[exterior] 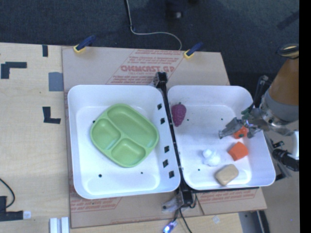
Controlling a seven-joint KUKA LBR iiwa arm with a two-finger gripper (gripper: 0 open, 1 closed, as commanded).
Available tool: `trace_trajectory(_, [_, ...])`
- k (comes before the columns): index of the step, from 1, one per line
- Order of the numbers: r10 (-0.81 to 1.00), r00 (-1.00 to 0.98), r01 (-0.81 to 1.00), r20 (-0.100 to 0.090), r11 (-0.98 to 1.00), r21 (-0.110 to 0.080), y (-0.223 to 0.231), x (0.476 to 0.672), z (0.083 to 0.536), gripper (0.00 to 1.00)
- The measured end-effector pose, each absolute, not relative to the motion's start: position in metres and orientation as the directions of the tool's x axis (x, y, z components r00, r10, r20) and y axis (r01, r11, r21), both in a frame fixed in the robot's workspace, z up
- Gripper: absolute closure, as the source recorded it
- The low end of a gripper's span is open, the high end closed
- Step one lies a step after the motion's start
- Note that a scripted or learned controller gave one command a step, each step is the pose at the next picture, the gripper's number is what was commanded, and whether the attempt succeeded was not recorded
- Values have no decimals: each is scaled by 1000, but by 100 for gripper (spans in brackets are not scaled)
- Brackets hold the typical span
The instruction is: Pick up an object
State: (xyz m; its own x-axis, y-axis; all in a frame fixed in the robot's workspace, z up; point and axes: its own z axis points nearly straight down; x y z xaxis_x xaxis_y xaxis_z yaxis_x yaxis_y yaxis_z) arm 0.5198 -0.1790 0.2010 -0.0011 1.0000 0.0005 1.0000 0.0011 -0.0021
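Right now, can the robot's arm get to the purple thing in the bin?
Probably yes. The purple thing lies alone by the right bin's left wall, with bare floor between it and the gripper. The wall beside it may crowd the grasp.

green tray (124, 135) | purple object (179, 113) | orange block (238, 151) | tan piece (227, 174) | white bins (77, 144)

Left bin (77, 144) holds a green divided plate (124, 135), lying flat, roughly centred. Both bins sit on a brown cardboard sheet (141, 67) with red print, clamped at the far edge by two yellow-and-blue clips (83, 44), (193, 49). Light wooden worktop (29, 144) to the left carries dark tape marks (48, 114). A thin white cable (146, 32) loops over dark carpet (58, 11) beyond.
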Motion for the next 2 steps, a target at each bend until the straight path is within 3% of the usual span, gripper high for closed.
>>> trace_trajectory(1, [1000,3,1000,-6,-3,9,-219,487,310,0])
trace_trajectory(2, [1000,-1,1000,-6,1,12,-225,484,414,0])
